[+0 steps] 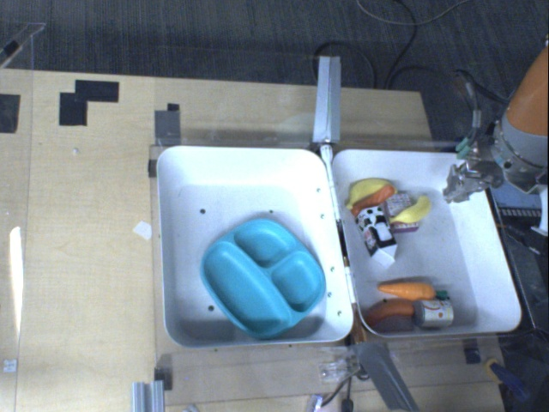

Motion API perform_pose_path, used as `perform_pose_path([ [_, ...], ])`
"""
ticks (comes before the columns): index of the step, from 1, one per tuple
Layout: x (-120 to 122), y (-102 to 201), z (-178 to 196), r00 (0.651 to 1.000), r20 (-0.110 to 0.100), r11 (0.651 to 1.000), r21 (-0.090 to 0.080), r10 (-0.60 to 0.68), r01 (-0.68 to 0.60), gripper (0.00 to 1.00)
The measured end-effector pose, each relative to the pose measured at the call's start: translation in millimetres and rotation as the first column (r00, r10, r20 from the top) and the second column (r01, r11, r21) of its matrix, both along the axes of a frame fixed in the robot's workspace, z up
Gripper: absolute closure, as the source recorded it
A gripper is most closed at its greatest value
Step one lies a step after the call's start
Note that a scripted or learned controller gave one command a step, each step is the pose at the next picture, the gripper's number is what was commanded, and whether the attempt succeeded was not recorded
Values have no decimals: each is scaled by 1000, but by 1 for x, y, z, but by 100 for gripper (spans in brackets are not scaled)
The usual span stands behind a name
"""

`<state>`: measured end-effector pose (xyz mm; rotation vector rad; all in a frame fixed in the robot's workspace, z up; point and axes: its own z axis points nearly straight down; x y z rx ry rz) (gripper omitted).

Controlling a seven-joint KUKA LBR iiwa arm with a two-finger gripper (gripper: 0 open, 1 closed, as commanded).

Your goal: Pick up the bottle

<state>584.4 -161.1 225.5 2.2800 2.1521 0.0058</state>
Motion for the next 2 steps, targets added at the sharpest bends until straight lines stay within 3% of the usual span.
perform_pose_path([
  [1, -46, 24, -4, 999, -3, 999, 1, 55, -54, 100],
  [2, -75, -9, -134, 940, 1, 940, 3, -341, 341, 100],
])
